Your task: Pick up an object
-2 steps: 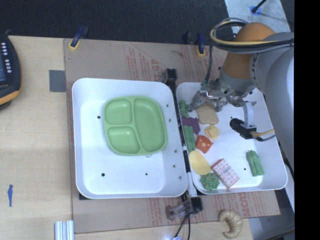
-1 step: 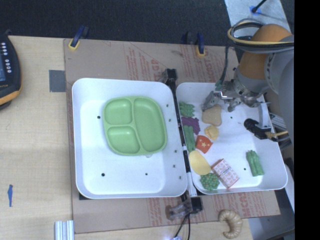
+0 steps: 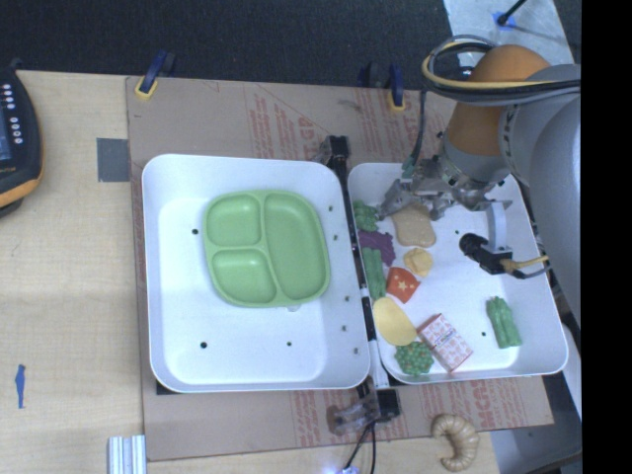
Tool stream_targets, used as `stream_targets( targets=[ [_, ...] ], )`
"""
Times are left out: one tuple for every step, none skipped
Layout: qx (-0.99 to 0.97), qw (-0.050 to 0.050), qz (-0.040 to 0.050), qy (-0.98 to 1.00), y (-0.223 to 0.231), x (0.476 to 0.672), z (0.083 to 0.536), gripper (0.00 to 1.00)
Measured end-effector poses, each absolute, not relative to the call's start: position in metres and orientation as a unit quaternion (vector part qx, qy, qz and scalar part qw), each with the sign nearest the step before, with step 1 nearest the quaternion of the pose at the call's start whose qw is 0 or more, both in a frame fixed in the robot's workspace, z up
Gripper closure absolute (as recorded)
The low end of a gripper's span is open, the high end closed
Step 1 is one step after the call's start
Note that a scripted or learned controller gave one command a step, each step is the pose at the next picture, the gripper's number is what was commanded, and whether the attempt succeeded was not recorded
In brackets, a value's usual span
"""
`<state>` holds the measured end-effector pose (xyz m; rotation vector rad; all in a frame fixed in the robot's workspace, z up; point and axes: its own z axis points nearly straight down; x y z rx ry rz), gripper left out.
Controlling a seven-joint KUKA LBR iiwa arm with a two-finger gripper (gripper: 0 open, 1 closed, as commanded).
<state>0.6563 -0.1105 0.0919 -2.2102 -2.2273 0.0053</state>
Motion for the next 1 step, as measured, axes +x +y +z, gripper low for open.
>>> stream_targets(
  targets=[
    [-0.707,-0.001,0.0009,-0.707,-0.1522,0.6563,0.0927,0.00]
  ],
)
